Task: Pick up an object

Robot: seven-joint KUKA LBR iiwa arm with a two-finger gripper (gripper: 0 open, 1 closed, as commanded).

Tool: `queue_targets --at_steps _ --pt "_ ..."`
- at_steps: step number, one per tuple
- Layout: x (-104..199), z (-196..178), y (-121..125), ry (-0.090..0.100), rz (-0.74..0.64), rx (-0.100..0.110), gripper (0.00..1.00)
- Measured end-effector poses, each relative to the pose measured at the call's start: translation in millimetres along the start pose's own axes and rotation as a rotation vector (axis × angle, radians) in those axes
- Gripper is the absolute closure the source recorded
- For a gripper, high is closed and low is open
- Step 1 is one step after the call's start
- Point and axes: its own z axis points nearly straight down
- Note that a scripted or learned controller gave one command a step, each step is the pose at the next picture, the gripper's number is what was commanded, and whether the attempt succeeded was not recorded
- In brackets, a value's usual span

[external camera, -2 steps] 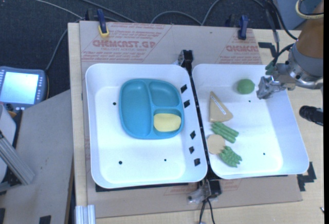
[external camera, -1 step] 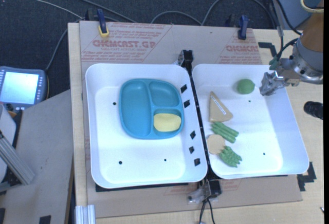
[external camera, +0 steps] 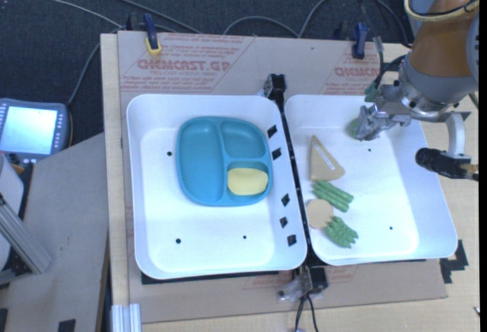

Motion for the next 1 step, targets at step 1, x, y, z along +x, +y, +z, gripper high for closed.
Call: queue_targets --at_steps 1 --pt "46.9 7.2 17.1 -0.001 0.000 -0.003 1.00"
